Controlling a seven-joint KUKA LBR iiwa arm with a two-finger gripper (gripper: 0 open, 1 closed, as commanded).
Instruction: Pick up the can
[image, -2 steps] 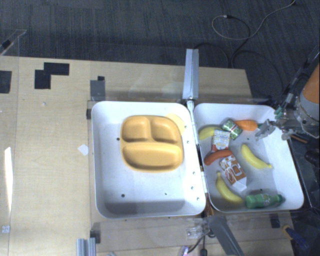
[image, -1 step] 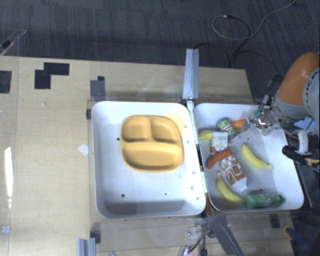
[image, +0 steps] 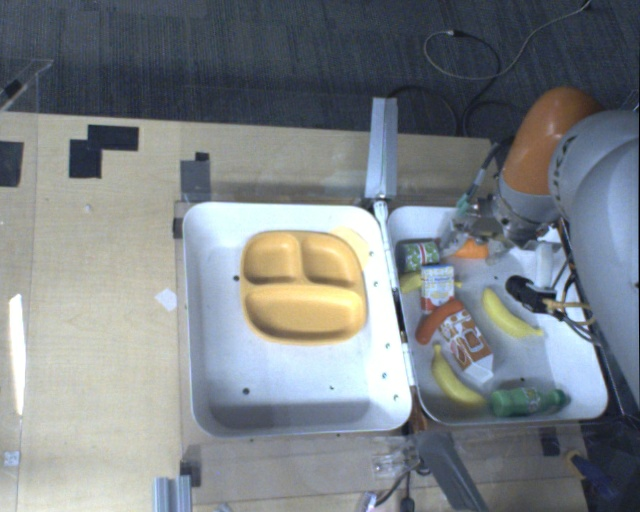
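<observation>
The can (image: 420, 256), dark green with a pale label, lies on its side at the back left of the right bin (image: 590, 385). My gripper (image: 468, 228) hangs over the back of that bin, a little to the right of the can and just above a small orange item (image: 470, 252). The grey arm with its orange band (image: 548, 135) covers the bin's back right corner. Nothing can be seen held at the gripper.
Beside the can lie a small white and red carton (image: 437, 285), a red sausage (image: 440, 321), a printed packet (image: 468, 342), two bananas (image: 510, 313) (image: 455, 378) and a green bottle (image: 526, 400). The left bin (image: 210, 330) holds a yellow sectioned tray (image: 303, 285).
</observation>
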